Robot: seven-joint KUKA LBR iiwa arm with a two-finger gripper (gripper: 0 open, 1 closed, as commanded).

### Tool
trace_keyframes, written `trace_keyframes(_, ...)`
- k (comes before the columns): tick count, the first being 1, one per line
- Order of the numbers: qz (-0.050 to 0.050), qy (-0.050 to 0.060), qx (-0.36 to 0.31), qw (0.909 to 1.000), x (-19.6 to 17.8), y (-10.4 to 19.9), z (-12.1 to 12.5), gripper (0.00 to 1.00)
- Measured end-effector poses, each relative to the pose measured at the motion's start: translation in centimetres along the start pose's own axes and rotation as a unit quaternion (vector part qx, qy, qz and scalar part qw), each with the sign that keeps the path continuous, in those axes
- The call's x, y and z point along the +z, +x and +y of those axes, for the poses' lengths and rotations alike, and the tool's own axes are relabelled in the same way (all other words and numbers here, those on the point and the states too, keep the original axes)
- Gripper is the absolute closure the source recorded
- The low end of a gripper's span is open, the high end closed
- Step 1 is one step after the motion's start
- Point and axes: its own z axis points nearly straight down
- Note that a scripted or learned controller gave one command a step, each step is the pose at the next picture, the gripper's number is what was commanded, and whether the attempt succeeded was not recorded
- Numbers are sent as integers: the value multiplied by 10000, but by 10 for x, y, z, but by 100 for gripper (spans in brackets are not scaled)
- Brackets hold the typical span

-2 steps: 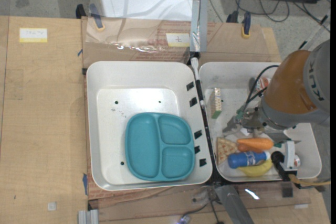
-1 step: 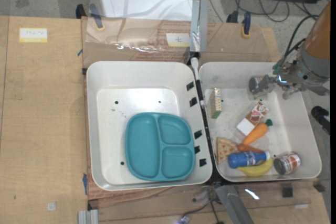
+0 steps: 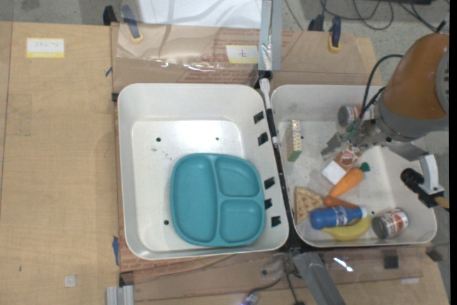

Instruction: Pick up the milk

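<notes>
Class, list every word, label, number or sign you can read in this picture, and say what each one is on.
No text can be read.
Yellow label on the bench: too blurred.
White label behind the bins: one faint mark, unreadable.
Cans, blue bottle, small box: print too small.

- I count two white bins (image 3: 132,153)
- one teal plate (image 3: 216,200)
- two cans (image 3: 390,223)
- one carrot (image 3: 347,182)
- one banana (image 3: 348,230)
- one blue bottle (image 3: 337,216)
</notes>
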Motion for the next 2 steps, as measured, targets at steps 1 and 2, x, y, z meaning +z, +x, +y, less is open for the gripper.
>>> trace_keyframes(1, -47, -77, 49, 9999, -15, -7, 2, 100)
trace_keyframes(2, -41, -66, 51, 10000, -14, -7, 2, 0)
